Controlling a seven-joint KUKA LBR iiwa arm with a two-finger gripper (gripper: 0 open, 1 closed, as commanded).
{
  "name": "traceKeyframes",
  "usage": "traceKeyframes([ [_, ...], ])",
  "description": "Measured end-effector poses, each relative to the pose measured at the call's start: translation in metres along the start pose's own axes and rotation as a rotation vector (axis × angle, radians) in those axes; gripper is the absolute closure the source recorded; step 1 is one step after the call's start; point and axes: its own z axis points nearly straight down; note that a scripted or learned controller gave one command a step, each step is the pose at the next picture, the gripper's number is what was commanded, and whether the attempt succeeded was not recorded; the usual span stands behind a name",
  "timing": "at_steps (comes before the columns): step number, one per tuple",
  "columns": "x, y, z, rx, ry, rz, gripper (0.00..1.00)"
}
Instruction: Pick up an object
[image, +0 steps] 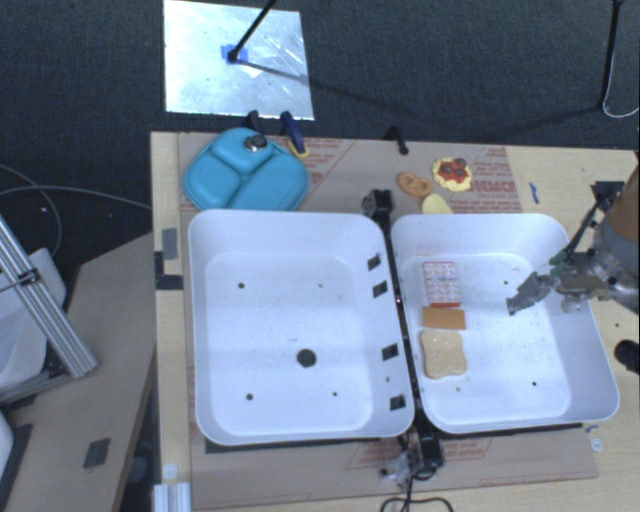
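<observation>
Now, beyond my bench the floor is dark carpet, with a shiny metal sheet (238, 58) lying flat on it. On the cardboard-covered bench top sits a smooth blue plastic divided plate (246, 173). My left bin (290, 330), glossy white with rounded corners, holds one small dark disc (306, 358). In the right bin (500, 330) lie a pale checked wafer (441, 283), an orange slab (444, 318) and a pale bread slice (443, 353), stacked in a column near its left wall. My gripper (527, 292) hangs over that bin, right of the food, touching nothing; whether it is apart or together I cannot tell.
</observation>
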Motion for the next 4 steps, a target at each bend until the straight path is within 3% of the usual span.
traceKeyframes([
  [1,-0.014,-0.033,0.143,-0.008,-0.003,0.005,0.0],
  [2,-0.039,-0.034,0.1,-0.003,-0.002,0.003,0.0],
  [3,-0.038,-0.033,0.091,-0.005,-0.002,0.001,1.0],
  [4,-0.023,-0.033,0.138,-0.007,-0.007,0.001,1.0],
])
